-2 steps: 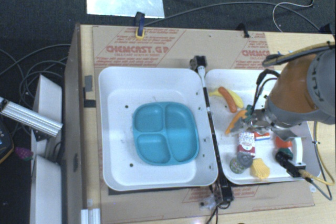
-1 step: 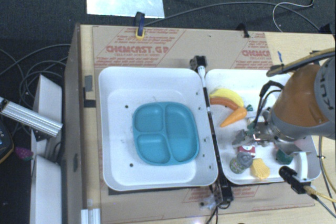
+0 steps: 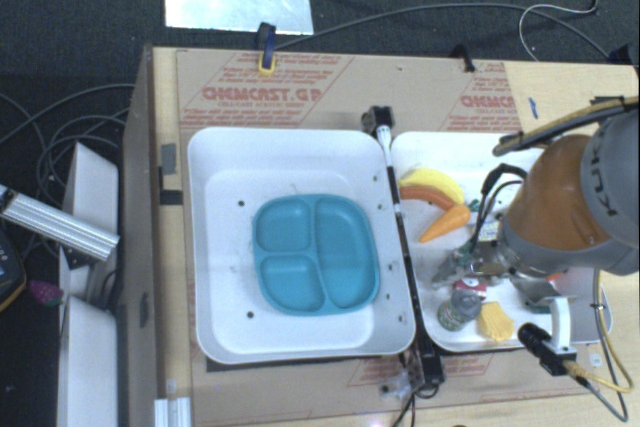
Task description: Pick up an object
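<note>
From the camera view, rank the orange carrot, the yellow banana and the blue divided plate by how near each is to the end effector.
The end effector is low in the right bin.
1. Orange carrot, just above it in the right bin.
2. Yellow banana, beyond the carrot, toward the bin's upper left.
3. Blue divided plate, in the left bin.

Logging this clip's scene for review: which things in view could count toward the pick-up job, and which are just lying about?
Part of the job:
- gripper, low in the right bin
- banana
- carrot
- small can
- yellow block

Lying about:
- blue divided plate in the left bin
- yellow clamp on the bench's far edge
</note>
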`<action>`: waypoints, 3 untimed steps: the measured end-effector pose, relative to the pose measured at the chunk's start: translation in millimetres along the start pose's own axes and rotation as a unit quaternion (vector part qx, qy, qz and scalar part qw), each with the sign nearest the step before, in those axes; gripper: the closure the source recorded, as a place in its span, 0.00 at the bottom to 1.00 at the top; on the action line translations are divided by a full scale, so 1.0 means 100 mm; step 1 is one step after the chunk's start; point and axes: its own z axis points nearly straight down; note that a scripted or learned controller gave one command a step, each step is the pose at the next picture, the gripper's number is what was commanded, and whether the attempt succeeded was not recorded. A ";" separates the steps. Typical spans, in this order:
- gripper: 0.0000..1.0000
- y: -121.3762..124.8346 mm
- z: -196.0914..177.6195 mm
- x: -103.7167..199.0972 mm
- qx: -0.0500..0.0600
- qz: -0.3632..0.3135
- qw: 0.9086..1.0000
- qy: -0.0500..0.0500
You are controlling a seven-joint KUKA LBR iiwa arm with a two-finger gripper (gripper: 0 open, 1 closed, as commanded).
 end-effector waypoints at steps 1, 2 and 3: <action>0.00 0.57 0.00 -0.05 -0.001 -0.001 1.000 0.000; 0.00 1.20 -0.01 -0.03 -0.001 -0.002 1.000 0.000; 1.00 1.20 -0.11 -0.03 -0.002 -0.003 1.000 -0.001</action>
